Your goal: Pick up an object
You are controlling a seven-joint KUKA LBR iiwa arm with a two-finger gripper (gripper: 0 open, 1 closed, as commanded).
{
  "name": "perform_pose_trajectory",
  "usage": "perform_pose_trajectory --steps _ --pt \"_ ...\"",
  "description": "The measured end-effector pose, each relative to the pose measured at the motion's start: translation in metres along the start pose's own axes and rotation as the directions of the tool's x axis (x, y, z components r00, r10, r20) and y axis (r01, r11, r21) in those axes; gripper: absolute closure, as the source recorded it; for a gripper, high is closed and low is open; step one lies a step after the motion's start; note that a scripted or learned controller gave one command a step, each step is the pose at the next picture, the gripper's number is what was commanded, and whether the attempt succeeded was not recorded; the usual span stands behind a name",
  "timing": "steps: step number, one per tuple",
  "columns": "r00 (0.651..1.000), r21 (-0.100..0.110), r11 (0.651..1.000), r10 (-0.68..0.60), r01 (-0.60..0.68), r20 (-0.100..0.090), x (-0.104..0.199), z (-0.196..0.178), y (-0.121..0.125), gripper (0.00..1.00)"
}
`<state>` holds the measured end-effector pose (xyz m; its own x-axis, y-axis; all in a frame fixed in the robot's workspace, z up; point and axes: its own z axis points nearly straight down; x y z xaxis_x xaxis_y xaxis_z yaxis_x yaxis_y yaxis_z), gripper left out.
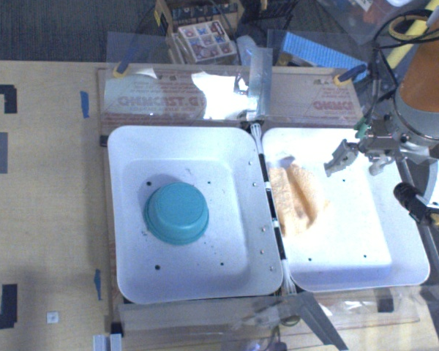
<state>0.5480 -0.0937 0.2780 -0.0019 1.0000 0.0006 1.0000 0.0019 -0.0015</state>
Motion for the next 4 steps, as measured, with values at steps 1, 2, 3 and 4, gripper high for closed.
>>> perform_pose_trajectory --steps 1,2,3,4 --pt "0.988 -0.001 0.988 -0.157 0.157 0.0 0.03 0.093 0.034 0.0" --pt "0.995 -0.004 0.995 -0.103 0.103 0.001 0.063 0.09 0.087 0.0" --pt "1.0 0.0 1.0 -0.011 0.011 0.0 0.017 0.093 0.065 0.0" --pt "1.0 -0.008 1.0 -0.016 0.016 0.001 -0.02 0.186 0.057 0.0"
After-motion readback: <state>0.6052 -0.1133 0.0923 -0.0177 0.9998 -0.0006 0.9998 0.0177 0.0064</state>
